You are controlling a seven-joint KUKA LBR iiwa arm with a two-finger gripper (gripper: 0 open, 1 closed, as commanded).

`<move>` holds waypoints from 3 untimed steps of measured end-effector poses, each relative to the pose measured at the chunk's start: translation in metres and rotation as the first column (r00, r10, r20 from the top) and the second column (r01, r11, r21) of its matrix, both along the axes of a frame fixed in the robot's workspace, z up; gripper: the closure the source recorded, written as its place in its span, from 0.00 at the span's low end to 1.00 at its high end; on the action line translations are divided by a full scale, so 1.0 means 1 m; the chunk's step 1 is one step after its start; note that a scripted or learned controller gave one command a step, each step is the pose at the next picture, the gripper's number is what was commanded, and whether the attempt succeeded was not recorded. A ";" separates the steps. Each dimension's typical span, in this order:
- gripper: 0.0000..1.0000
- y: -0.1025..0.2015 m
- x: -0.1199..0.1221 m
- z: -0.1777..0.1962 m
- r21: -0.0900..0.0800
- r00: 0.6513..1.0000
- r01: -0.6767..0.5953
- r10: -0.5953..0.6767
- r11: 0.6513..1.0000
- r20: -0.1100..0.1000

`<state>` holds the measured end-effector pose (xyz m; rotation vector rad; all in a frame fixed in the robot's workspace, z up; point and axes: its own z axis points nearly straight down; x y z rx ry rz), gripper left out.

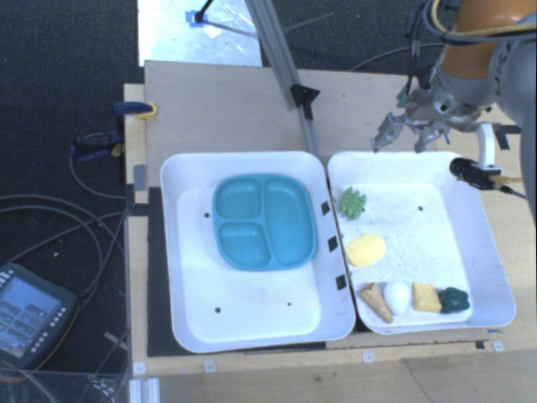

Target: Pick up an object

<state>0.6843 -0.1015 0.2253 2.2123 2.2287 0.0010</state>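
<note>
**A:** What lies around you, biggest things first?

**B:** The bench (pixel 218 107) carries everything. On it sit two white bins side by side, their inner rims touching. I take the right bin (pixel 470 225) as my landmark. The left bin (pixel 252 309) lies against its left rim and holds a blue divided tray (pixel 264 222), upright, with bare white floor around it, widest toward the front.

**A:** And inside the right bin?

**B:** Its middle and back floor is bare, so there is room to come down there. The objects crowd its left wall and front edge. A yellow lemon-like piece (pixel 366 250) lies near the left wall; a small green leafy piece (pixel 352 201) sits behind it, just beside that wall. Along the front edge runs a tight row: a tan cone (pixel 376 301), a white egg (pixel 397 296), a yellow block (pixel 425 298) and a dark green piece (pixel 454 300), each touching or nearly touching its neighbour.

**A:** Your hand?

**B:** My gripper (pixel 406 135) hangs above the right bin's back rim, toward its left half, well apart from every object. My fingers are spread, pointing down and out. Nothing is between them and they touch nothing.
</note>
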 end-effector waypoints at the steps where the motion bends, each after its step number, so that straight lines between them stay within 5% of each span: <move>1: 0.00 0.000 0.000 0.000 -0.001 1.000 0.000 0.000 1.000 0.000; 3: 0.00 0.009 0.003 -0.115 0.000 1.000 -0.001 0.001 1.000 -0.005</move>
